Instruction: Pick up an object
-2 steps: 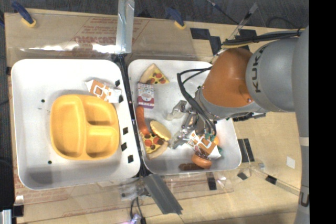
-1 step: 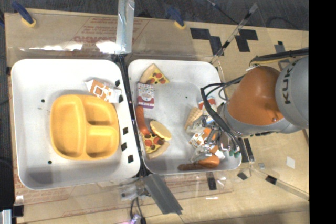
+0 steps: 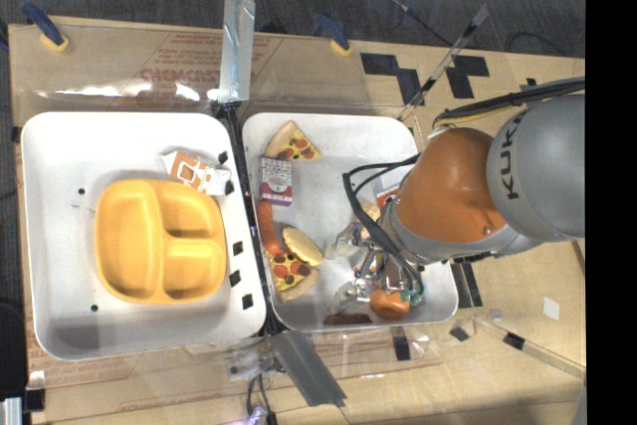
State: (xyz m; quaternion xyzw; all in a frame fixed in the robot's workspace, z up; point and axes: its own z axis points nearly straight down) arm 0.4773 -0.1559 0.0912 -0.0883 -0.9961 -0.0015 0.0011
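Note:
My gripper (image 3: 370, 276) reaches down into the right bin (image 3: 328, 129), near its front right corner, under the orange wrist band. Its metal fingers stand just above a red-orange round toy (image 3: 390, 303); whether they hold anything cannot be made out. Left of the gripper lie a pizza slice (image 3: 290, 273), a bread roll (image 3: 302, 244) and a red sausage (image 3: 267, 222). Another pizza slice (image 3: 292, 143) and a small printed packet (image 3: 277, 180) lie at the bin's back left. A dark brown piece (image 3: 347, 318) rests against the front wall.
The left bin (image 3: 60, 139) holds a yellow divided tray (image 3: 159, 239) and an orange-and-white carton (image 3: 196, 174) behind it. Black cables loop from the wrist over the right bin. The grey arm covers that bin's right side.

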